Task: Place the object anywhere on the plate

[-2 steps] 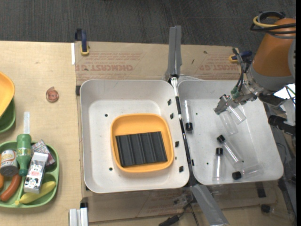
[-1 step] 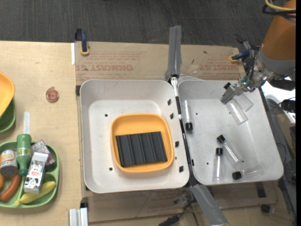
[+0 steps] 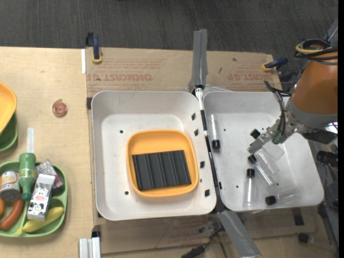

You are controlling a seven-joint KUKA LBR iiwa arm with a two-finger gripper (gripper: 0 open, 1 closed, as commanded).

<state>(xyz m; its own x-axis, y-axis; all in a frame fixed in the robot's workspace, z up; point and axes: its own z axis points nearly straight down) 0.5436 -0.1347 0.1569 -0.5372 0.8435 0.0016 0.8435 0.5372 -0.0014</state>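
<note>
Pincer [image 3: 258,147] of mine sits low in the right bin [image 3: 231,198], among clear plastic tubes with black caps [image 3: 263,171]; can't tell its grip state. Orange plate [image 3: 161,138] in the left bin [image 3: 107,122] carries a dark ribbed block [image 3: 161,169]. Another tube [image 3: 213,133] lies near the divider.

Dark grey ribbed floor [image 3: 161,9] lies beyond the gripper [image 3: 262,144]. A pale wooden bench [image 3: 43,79] spreads far to its left.

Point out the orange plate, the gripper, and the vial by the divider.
orange plate [image 3: 160,137]: camera view, bare upper rim.
gripper [image 3: 258,147]: camera view, tip, among the vials.
clear vial [image 3: 213,129]: camera view, mid-body, cap toward the near edge.
</note>
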